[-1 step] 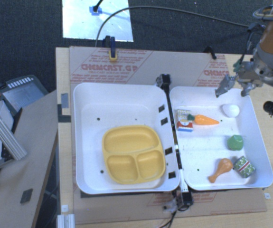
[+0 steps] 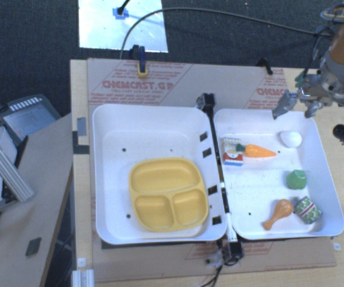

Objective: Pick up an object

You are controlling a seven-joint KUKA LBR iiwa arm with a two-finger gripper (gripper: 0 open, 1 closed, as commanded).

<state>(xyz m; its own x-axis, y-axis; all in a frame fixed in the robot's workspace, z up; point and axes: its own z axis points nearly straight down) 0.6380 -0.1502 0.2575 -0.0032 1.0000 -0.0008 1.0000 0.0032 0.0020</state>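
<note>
Above, the pincer [image 2: 295,105] is seen spread apart and unladen over the back rim of the right shallow white bin [image 2: 327,178], near a white egg-shaped object [image 2: 290,139].

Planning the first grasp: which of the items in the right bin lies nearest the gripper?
The white egg, at the bin's far right corner, just below the gripper. The carrot, green block and drumstick lie farther off.

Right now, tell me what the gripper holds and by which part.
Nothing. The gripper hangs open above the right bin's far edge, with nothing between its fingers; the white egg lies below, untouched.
</note>
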